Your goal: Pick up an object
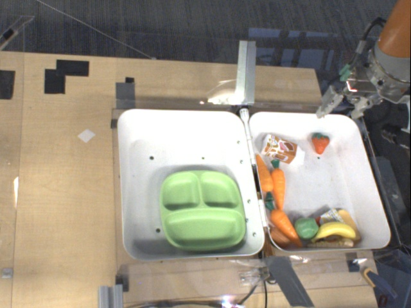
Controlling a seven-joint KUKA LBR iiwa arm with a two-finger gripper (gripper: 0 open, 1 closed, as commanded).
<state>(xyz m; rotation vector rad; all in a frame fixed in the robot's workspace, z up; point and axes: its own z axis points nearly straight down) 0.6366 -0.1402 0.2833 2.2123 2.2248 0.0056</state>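
Seen from above at a slant, the tabletop point(58, 191) carries two shallow white bins side by side near its right edge.

The left bin point(138, 140) holds one thing: a green divided tray point(202, 209), lying flat toward the bin's near edge, with two small compartments at the far side and one long compartment at the near side.

The right bin point(359, 191) holds several toy foods. A small printed packet point(280, 149) lies near its far left corner, and a strawberry point(320, 143) sits just right of the packet, apart from it, toward the far edge. Along the left wall two carrots point(273, 179) lie side by side, and another carrot point(282, 223) lies nearer the front, angled toward the near left corner. At the near edge a green round vegetable point(307, 228) sits just beside a banana point(335, 231), with a crumpled wrapper behind the banana.

The gripper point(343, 106) hangs over the far right corner of the right bin, above its rim. Its fingers point(327, 103) are spread apart and released, with nothing between them. The strawberry is the nearest object to them, well clear below and to the left.
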